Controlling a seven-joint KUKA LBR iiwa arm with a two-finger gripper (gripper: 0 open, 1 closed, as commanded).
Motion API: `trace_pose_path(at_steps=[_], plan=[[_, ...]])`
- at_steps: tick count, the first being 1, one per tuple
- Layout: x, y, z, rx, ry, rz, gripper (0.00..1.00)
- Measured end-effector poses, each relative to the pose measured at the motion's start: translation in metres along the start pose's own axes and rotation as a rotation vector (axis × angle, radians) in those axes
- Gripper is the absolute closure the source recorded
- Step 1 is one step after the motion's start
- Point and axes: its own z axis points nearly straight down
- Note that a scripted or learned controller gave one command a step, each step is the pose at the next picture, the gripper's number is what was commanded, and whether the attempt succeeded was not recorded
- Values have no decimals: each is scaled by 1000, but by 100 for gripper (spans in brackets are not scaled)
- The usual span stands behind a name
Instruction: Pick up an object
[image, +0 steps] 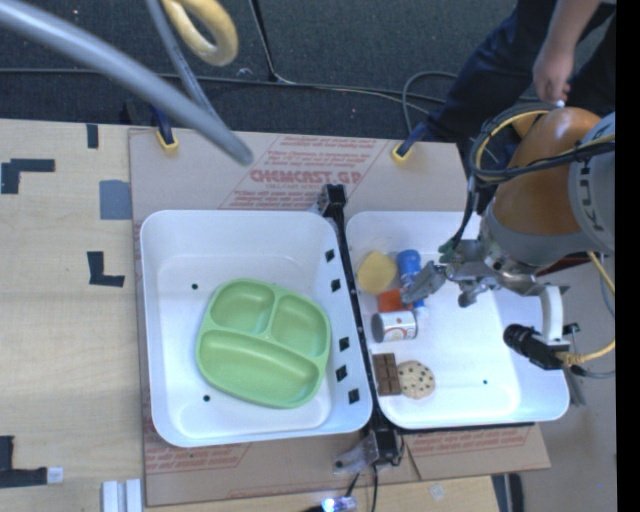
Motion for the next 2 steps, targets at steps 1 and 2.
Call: trace_pose_path(at_steps=[1,2], plan=[[0,3,-6,-11,-2,-3,0],[-7,0,56,-6,-2,-1,0]])
